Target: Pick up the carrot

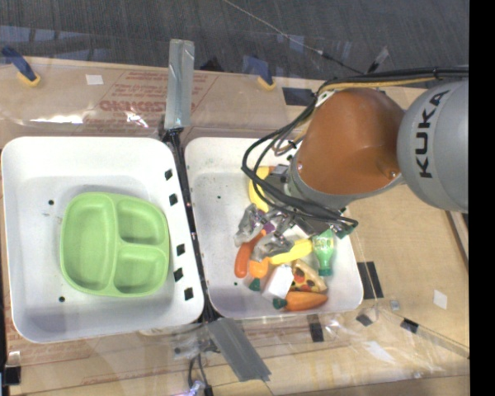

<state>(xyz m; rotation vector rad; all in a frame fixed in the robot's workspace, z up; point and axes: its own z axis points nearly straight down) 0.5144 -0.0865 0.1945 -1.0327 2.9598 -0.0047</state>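
- Over the right bin [210, 221], the gripper [262, 231] hangs low among a heap of toy food; whether it is spread or pressed together cannot be told, as the metal parts blur into the clutter beneath.
- Just left of the gripper and below it lies an orange, carrot-like piece [243, 260], upright on the bin floor; nothing shows it pinched.
- A second orange piece, the carrot [305, 301], lies on its side at the near edge of the same bin, apart from the gripper.
- Around these sit a pizza slice [308, 280], a green bottle [324, 252], a white block [278, 282] and a yellow banana [256, 190] partly under the arm.
- Black cables loop from the arm's orange band [351, 143] down to the wrist.
- Well apart, the left bin [33, 163] holds a green divided plate [114, 242].
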